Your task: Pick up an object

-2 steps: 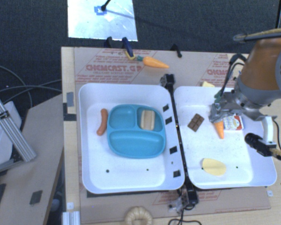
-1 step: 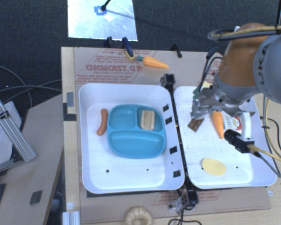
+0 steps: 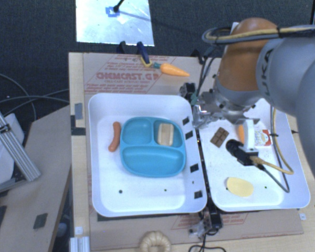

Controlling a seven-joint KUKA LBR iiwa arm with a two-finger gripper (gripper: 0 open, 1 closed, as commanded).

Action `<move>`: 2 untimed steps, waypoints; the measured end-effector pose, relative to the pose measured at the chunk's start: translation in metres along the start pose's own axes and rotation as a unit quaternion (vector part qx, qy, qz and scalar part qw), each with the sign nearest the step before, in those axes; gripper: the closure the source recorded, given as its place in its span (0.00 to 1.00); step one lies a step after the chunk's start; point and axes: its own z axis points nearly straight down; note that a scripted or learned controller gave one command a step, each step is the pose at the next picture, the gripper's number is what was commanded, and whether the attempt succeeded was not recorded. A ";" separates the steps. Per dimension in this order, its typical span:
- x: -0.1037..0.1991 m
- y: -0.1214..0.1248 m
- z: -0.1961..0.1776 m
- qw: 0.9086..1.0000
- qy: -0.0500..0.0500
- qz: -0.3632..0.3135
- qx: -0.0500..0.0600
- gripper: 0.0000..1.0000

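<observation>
From my seat the arm hangs over the seam between the bins, its gripper at the right bin's upper-left corner; how it stands I cannot tell. A brown chocolate piece lies just beside it in that bin. The board behind reads "CHEMCAST".

My arm is blocking the right bin's far half; chocolate and yellow slice are lying reachable.
</observation>
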 end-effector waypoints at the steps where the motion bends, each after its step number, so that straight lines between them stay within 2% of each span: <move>1: 0.023 0.003 0.016 1.000 -0.001 0.002 0.001 1.00; 2: 0.037 0.002 0.009 1.000 -0.001 0.002 0.001 1.00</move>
